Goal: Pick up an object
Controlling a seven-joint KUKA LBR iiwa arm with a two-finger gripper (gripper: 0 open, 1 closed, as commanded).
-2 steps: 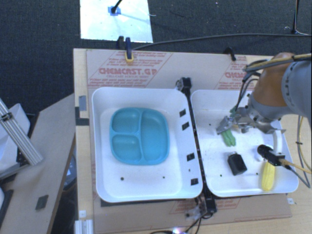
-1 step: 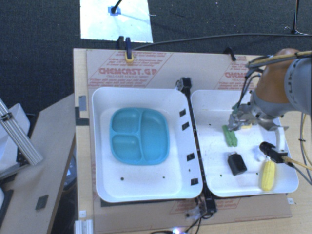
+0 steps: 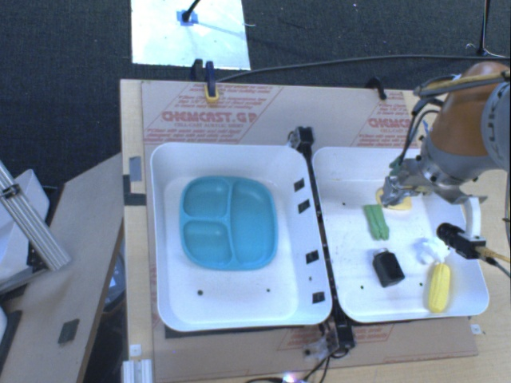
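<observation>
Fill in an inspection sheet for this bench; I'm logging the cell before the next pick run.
Surface: two white bins side by side on a printed board.
Job's things: green piece, black block, corn cob, white piece in right bin; yellow piece under gripper.
Clutter: blue tray in left bin.
Grippers: gripper low over right bin; grasp unclear.
Cables: black cable across board's top.
Surroundings: dark carpet, metal plate.
</observation>
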